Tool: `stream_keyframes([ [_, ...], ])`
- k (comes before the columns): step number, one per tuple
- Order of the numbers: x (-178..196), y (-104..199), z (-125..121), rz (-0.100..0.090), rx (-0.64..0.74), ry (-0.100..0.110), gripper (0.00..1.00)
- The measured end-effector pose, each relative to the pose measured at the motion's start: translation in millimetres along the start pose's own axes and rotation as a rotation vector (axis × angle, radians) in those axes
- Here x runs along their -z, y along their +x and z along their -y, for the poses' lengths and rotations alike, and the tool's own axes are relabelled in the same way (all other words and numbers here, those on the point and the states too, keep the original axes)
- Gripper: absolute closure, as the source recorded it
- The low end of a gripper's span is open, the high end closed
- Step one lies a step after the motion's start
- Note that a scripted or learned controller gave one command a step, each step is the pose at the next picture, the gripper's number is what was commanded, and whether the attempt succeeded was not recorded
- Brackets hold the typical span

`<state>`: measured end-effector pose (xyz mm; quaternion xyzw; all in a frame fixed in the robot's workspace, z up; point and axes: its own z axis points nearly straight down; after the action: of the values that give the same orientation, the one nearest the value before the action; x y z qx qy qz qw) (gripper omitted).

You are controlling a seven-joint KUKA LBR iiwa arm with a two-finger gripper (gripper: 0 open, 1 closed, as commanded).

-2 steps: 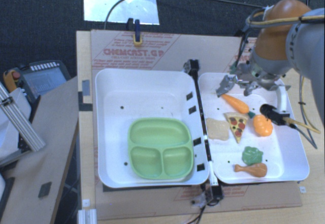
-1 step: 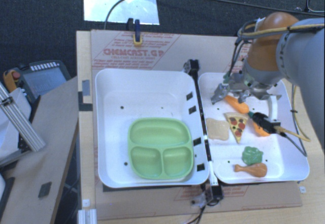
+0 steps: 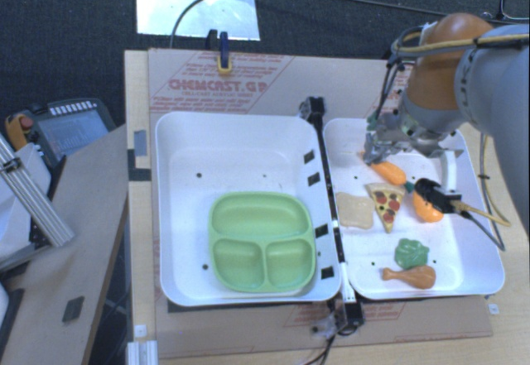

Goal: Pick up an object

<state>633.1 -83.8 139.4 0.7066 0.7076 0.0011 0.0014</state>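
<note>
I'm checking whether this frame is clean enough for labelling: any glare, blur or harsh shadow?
Camera view: even, soft light with faint shadows; the white bins look bright but keep detail; the green tray and pizza slice are sharp; the gripper is slightly soft.

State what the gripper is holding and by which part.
Cannot be told. The gripper is down at the near end of the toy carrot in the right bin, but a grasp isn't visible.
</note>
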Motion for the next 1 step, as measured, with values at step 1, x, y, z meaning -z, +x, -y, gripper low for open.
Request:
stream_keyframes([
  [1,49.9,-3.0,7.2,0.0,-0.002,-0.002,1.0],
])
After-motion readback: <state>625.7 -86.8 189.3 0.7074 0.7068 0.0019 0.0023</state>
